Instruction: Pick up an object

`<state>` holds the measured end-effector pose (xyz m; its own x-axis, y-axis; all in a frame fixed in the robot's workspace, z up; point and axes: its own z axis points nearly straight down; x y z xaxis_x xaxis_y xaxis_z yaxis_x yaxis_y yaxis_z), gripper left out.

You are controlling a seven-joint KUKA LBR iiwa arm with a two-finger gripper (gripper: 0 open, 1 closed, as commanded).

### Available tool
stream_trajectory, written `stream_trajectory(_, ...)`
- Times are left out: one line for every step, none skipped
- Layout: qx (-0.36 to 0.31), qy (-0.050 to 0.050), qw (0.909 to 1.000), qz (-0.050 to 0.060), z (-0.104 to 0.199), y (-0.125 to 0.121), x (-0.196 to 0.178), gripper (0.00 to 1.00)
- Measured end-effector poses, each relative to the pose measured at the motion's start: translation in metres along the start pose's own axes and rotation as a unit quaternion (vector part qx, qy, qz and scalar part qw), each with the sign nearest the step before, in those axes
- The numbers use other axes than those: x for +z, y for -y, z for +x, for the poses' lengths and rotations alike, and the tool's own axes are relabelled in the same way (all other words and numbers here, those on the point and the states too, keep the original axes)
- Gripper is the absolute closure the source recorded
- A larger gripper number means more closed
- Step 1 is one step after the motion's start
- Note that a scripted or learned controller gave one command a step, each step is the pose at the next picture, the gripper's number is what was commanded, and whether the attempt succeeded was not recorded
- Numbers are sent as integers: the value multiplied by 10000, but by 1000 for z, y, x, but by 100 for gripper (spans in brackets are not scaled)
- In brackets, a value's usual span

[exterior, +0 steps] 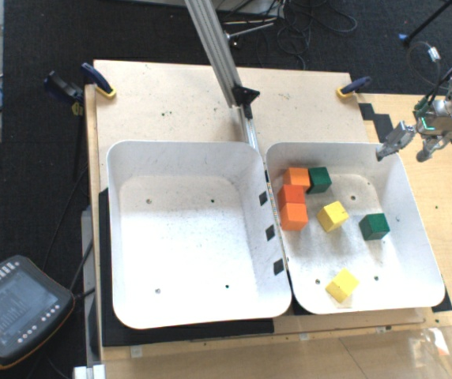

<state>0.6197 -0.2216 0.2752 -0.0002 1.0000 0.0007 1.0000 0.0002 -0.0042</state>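
Gripper (406, 148) seen at right edge of frame, upper right: small metallic grey body, two slim grey fingers (389, 146) ending in darker tips. Teal-green mark noted on the body's left side. Thin pale cable looped above it, against the dark floor. A sliver of orange band visible at the frame edge above the wrist. Screws and other markings too small to be made out.

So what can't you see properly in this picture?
- The arm: the camera view's right edge cuts it off, leaving just the tool at the right bin's far corner.
- Orange blocks: pressed together, so I can't count them.
- Grey device at bottom left: cut by the edge, screen too blurry to read.
- Cables at the top: lost in the dark floor.
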Motion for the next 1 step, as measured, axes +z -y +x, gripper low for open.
stream_trajectory(-14, 9, 10000, -21, 0, -1, -3, 0)
